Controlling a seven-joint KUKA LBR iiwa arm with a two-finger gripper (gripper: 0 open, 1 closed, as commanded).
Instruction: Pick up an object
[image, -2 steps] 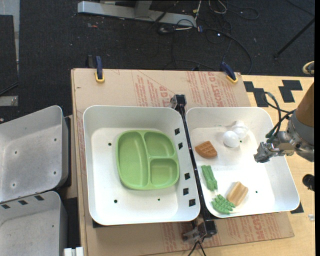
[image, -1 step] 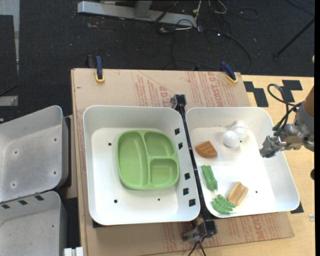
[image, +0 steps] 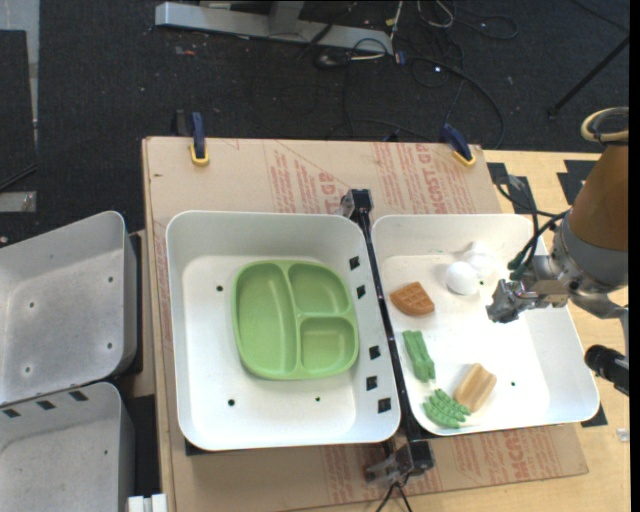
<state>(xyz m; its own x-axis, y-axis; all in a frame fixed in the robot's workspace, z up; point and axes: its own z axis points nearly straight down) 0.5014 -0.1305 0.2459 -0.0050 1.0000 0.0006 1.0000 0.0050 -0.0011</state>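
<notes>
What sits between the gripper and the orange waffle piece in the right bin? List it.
In the camera view, the white egg-shaped object lies partly between the gripper and the waffle piece, slightly toward the bin's far side. The rest of that stretch is bare floor of the right bin.

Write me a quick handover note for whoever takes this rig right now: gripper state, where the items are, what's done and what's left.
Gripper: over the right bin, near its right side, nothing visible between its fingers; open or shut cannot be told.
Right bin items: white egg-like object just left of the gripper, brown waffle piece, green pea pod, green leafy piece, tan bread piece.
Left bin: green divided plate.
Done: nothing picked yet.
Left: grasp and lift one object; the white one is nearest.
</notes>
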